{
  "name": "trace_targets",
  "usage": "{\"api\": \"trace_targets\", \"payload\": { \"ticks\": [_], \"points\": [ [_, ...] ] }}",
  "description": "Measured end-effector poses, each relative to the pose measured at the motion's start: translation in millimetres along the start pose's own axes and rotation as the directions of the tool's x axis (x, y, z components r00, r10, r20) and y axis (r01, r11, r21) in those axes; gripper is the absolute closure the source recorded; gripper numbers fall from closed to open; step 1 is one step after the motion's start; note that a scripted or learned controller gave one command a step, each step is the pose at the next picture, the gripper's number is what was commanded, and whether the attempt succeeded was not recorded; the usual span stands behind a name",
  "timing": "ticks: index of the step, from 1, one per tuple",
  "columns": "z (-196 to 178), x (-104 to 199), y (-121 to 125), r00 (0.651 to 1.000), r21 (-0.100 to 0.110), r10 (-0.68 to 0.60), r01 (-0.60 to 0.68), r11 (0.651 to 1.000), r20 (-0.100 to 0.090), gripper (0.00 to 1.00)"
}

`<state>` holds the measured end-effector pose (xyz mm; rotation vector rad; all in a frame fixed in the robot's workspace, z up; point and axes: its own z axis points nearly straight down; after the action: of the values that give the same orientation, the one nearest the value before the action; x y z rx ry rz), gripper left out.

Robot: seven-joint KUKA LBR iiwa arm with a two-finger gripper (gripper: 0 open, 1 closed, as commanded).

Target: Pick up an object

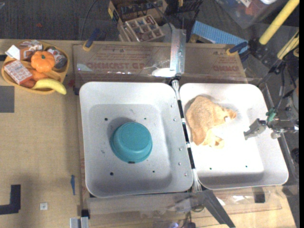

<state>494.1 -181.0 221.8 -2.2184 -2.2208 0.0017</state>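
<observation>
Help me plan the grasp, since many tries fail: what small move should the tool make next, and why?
Probably slide the tool toward the tan cloth. The tool sits over bare floor at the right side of the right bin, apart from the cloth crumpled against that bin's left wall. The teal bowl in the left bin is farther off.

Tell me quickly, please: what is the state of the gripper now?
Gripper: cannot be told; it is over the right bin, apart from the tan cloth.

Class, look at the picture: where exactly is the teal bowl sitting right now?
The teal bowl sits upside down near the middle of the left white bin, apart from the tan cloth in the neighbouring right bin.
</observation>
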Motion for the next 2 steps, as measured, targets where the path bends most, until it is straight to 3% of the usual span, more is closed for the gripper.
{"api": "trace_targets", "payload": {
  "ticks": [1, 2],
  "points": [
    [129.1, 74.6, 46.6, 0.997, -0.006, 0.072, -0.072, 0.997, 0.001, 0.0],
    [131.7, 82.1, 77.0, 0.997, -0.014, -0.072, 0.072, 0.997, 0.005, 0.0]
  ]
}}
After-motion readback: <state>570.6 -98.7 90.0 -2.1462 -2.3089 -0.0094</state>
